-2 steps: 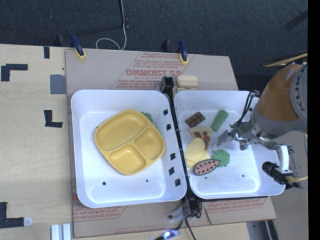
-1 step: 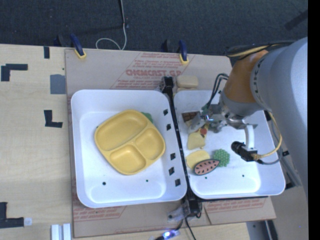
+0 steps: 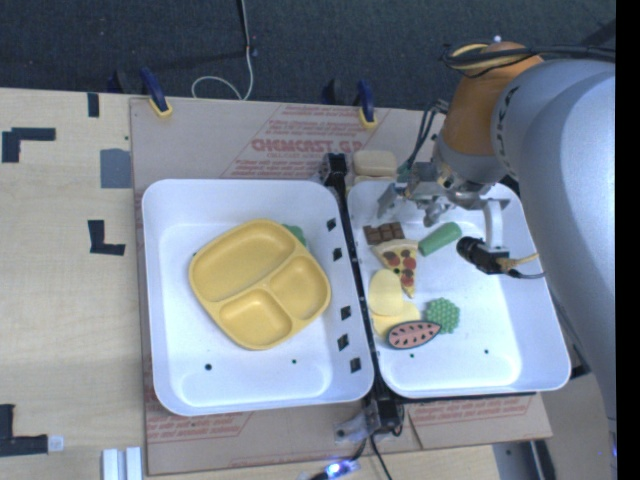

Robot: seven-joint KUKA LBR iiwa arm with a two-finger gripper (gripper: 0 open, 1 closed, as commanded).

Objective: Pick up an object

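We took the right bin [image 3: 520,363] as our landmark. The gripper [image 3: 420,200] hung over that bin's far-left part, and we couldn't tell how it was set, as the wrist hid it. Just below it lay the green cylinder [image 3: 438,239], approx. the nearest thing to pick, we judged, w/ the brown waffle piece [image 3: 383,234] beside it toward the bin's left wall. Nearer the bin's middle sat the pizza slice [image 3: 401,260], the yellow piece [image 3: 387,292], the green broccoli-like piece [image 3: 443,314] and the watermelon slice [image 3: 413,334], packed close, so a grasp there risked knocking neighbours. A beige block [image 3: 375,162] rested at the bin's far rim. Left of the bin, the 2nd bin [image 3: 160,268] held a yellow divided plate [image 3: 260,283].
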